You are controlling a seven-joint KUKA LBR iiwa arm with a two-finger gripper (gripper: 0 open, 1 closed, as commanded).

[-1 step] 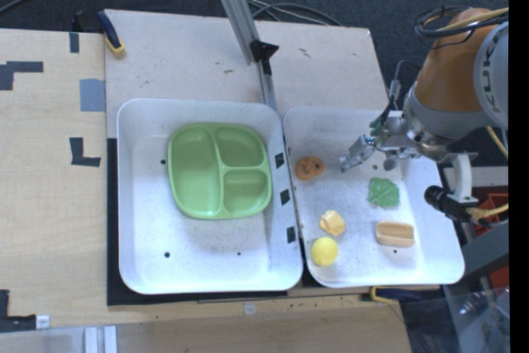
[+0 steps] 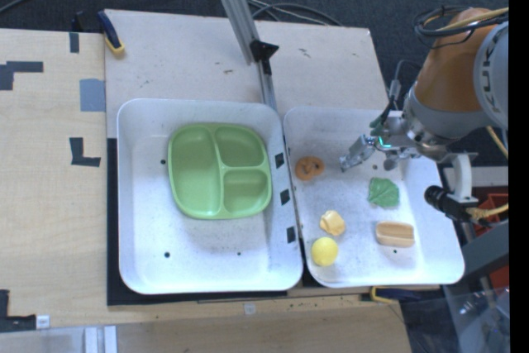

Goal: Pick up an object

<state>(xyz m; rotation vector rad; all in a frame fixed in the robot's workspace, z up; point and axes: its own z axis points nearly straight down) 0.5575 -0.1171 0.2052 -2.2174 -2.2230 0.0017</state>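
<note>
Objects for picking all lie in the right bin (image 2: 430,264): a brown cookie (image 2: 310,169) near its left wall, a green leafy piece (image 2: 383,193) further right, a small yellow-orange piece (image 2: 332,222) below the cookie, a yellow ball (image 2: 324,251) just under that, and a tan bun-like item (image 2: 395,234) toward the lower right. They all sit apart from one another.

I see the gripper (image 2: 357,155) over the upper middle of that bin, between the cookie and the green piece and a little above both, touching neither as far as I can tell. I cannot tell how its jaws stand; the tip is small and blurred from up here. Nothing shows between them.

The left bin (image 2: 140,202) carries a green divided plate (image 2: 220,170), lying flat near its middle. A metal pole (image 2: 235,0) slants across the bench (image 2: 50,178) above the two bins.
</note>
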